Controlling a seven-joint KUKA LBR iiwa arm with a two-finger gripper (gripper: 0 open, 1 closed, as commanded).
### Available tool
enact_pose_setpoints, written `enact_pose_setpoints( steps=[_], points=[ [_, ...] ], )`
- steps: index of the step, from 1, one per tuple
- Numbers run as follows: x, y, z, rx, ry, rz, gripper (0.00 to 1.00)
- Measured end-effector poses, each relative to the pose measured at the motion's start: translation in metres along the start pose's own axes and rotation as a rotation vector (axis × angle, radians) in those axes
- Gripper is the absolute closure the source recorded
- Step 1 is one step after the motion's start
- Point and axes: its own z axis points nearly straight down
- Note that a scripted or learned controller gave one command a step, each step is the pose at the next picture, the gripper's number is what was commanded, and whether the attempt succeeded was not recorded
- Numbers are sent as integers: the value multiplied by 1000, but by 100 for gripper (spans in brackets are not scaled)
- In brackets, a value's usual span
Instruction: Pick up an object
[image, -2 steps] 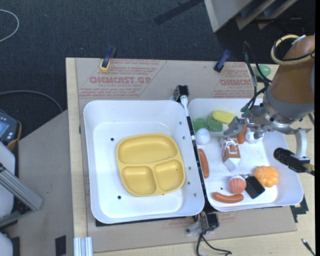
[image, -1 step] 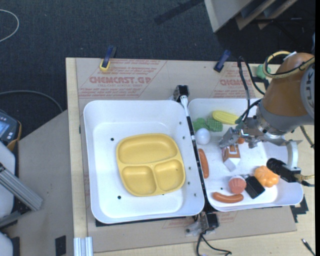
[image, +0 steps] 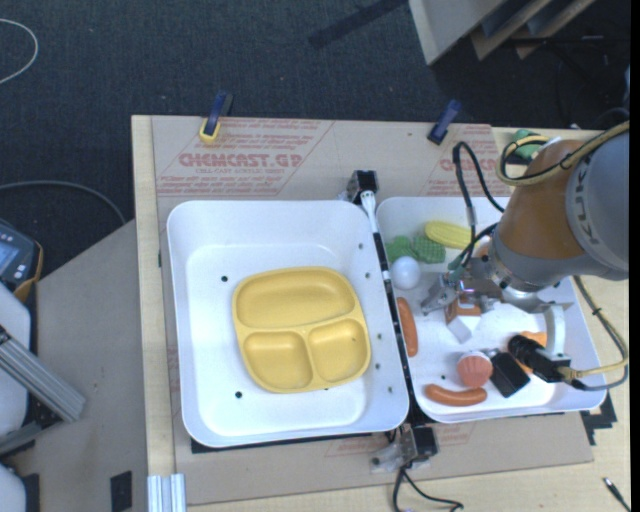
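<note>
My gripper (image: 452, 303) is low in the middle of the right bin (image: 585, 395), under the grey and orange arm. A small brownish piece sits right at its tip; whether it is held is unclear. Around it lie a white ball (image: 405, 270), a reddish sausage (image: 408, 326) along the bin's left wall, a red-orange round fruit (image: 476, 369), and a second sausage (image: 455, 395) near the front wall. A green item (image: 405, 247) and a yellow corn cob (image: 447, 235) rest at the back of that bin.
The left bin (image: 200, 300) holds a yellow divided plate (image: 298, 328). An orange piece (image: 535, 340) peeks out under the wrist on the right. Clamps hold the board's far edge (image: 212, 122).
</note>
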Motion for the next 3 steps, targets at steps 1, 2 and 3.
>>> enact_pose_setpoints(
  steps=[1,2,3],
  points=[
    [0,0,8,-3,-1,1,0],
    [0,1,-4,-8,-2,2,100],
    [9,7,-57,-13,-4,-2,100]
  ],
)
